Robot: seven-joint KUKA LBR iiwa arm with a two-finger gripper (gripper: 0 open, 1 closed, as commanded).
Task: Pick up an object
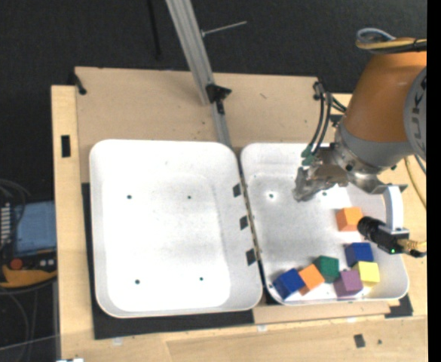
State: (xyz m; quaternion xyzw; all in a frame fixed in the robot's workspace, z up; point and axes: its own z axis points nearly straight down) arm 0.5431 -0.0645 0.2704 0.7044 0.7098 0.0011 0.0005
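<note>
Blocks (blue, orange, green) crowd right bin's near edge.
Gripper over bare floor, grip state can't tell; approach step, next shift onto one block.

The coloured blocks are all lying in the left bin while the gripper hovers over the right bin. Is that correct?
Not quite. The camera view shows the blocks, such as the orange block and the purple block, in the right bin, not the left bin. The gripper is over the right bin, as stated.
</note>
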